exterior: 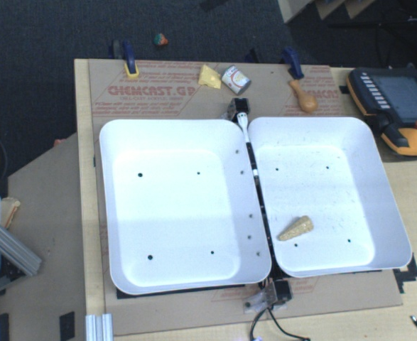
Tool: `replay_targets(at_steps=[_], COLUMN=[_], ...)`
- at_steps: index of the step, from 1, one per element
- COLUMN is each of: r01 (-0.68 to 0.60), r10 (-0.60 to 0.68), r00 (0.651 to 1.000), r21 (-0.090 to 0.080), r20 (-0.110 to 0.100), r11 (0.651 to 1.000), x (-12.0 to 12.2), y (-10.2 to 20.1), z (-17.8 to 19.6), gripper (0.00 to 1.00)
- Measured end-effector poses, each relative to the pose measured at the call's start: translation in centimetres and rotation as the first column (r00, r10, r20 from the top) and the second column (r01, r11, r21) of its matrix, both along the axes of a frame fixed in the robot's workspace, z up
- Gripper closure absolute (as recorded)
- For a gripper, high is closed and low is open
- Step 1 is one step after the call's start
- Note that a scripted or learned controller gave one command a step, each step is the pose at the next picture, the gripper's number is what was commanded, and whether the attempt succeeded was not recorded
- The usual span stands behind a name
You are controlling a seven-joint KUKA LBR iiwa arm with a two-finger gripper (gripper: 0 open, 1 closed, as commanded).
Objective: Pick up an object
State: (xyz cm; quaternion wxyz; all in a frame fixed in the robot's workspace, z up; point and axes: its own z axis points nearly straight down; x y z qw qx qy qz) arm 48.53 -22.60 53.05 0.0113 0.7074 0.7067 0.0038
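A tan cone-shaped object (295, 228) is lying in the right bin (378, 190), near its front-left corner. Red lettering (151, 89) reading "CHEMCAST" is showing on the cardboard-covered counter (87, 112) behind the left bin (116, 190).

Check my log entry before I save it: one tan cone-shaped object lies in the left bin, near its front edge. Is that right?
Not quite. The camera view shows the tan cone-shaped object in the right bin, not the left one. It does lie near that bin's front edge.
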Motion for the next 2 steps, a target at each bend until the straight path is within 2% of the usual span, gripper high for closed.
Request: replay_targets(at_steps=[1, 2], r01=[-0.008, -0.003], r10=[0.009, 0.003], r00=[0.999, 1.0], r21=[0.016, 0.008], r20=[-0.034, -0.016], r11=[1.0, 1.0], x=[1.4, 1.5], y=[7.3, 6.7], z=[-13.9, -12.0], gripper=[0.0, 1.0])
